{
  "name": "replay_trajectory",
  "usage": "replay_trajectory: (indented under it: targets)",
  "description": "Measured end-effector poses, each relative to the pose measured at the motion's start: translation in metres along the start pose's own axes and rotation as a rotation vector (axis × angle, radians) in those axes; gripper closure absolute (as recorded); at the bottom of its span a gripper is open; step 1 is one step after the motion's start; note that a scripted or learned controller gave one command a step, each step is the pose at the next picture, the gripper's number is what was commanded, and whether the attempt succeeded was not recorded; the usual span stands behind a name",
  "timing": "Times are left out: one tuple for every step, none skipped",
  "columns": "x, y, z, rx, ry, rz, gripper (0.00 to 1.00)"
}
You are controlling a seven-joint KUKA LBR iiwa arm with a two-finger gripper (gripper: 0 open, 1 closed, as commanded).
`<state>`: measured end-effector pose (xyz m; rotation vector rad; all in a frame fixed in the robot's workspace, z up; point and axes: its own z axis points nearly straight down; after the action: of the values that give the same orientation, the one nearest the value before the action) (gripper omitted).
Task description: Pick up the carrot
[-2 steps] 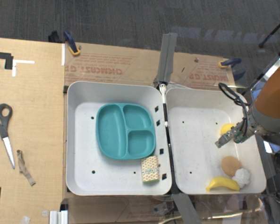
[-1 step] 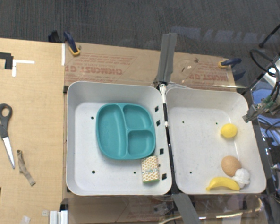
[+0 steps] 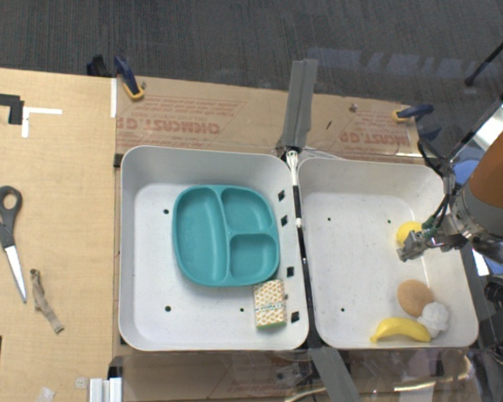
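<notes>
The tan cardboard-covered surface (image 3: pixel 49 183) carries two shallow white bins side by side. The left white bin (image 3: pixel 129 231) holds a teal plastic tray with three compartments (image 3: pixel 228 235), lying flat near the bin's middle. The right white bin (image 3: pixel 351 244) holds the smaller things along its right side.

The grey arm with the orange band (image 3: pixel 495 181) reaches in from the right, over the right bin's right wall. Its pincer (image 3: pixel 414 244) hangs low against a small round yellow object (image 3: pixel 407 232). Whether the pincer is released or clenched cannot be told.

Grey-handled metal scissors (image 3: pixel 3 232) lie on the surface well to the left of the bins.

A yellow banana (image 3: pixel 401 330) lies near the right bin's front edge. Just above it sit a tan egg-shaped object (image 3: pixel 413 296) and, touching it, a white crumpled ball (image 3: pixel 436 317).

A small green-patterned carton (image 3: pixel 271 305) lies in the left bin, just beside the tray's front right corner.

Which of these things, if any, is the carrot cannot be told.
</notes>
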<state>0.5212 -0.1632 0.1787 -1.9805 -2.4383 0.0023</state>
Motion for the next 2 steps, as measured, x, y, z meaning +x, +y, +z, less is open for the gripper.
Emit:
replay_trajectory:
  targets:
    - [-0.048,0.032,-0.109,-0.002,-0.003,0.106,1.00]
    - [-0.009,-0.045,-0.122,-0.001,-0.001,0.041,1.00]
